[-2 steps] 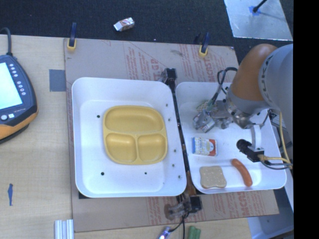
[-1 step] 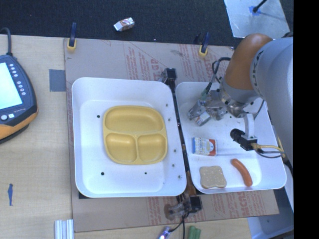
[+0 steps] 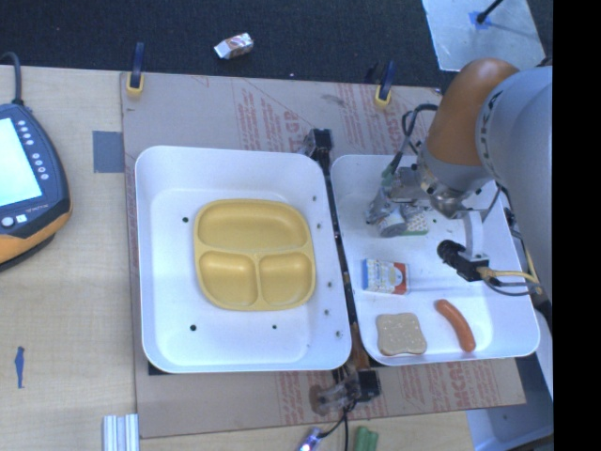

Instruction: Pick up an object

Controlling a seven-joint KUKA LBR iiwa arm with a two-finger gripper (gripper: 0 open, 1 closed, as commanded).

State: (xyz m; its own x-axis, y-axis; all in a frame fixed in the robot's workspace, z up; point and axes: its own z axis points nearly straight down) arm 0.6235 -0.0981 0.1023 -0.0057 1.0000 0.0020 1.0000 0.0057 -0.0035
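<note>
Grey arm (image 3: 488,120) low over right bin (image 3: 357,181), jaws' state unclear, sausage (image 3: 455,325) near toast (image 3: 401,334)

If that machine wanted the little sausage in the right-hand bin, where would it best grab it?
Probably across the middle of the sausage, coming straight down from above. It lies flat on the floor of the right bin, long and thin and slightly slanted, so the grip should close across its narrow width, turned to match that slant. There is free space on both long sides, with the slice of bread lying apart.
</note>
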